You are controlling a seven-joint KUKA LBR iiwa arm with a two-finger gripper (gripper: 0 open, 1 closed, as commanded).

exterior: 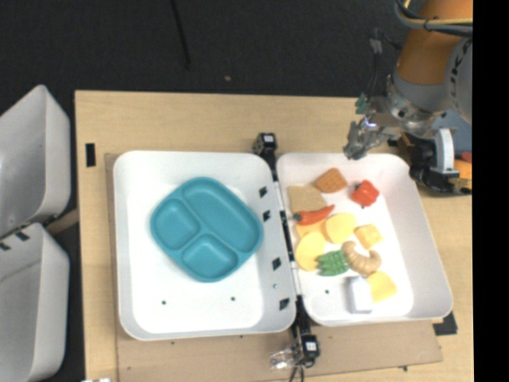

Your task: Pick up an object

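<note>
Two shallow white bins sit side by side on the wooden surface. In the left bin lies a teal divided plate with three compartments, turned at an angle, resting flat near the bin's middle.

The right bin holds a cluster of toy food, mostly touching or overlapping. Toward the far side lie an orange-brown piece and a tan flat slice, with a red chili pepper lying across the near edge of that slice. A red pepper-like piece sits apart to the right of them. Nearer the camera are a round yellow piece, a small yellow cube, a yellow-orange disc, a green piece and a tan curved piece — these press against each other. At the near corner a yellow block touches a pale white block.

The arm, grey with its orange band, comes in from the right. Its end effector hangs over the far rim of the right bin, above and beyond the orange-brown piece, apart from all the toys. Nothing is between its fingers — how far they are spread I cannot tell, as they blur into a dark mass.
</note>
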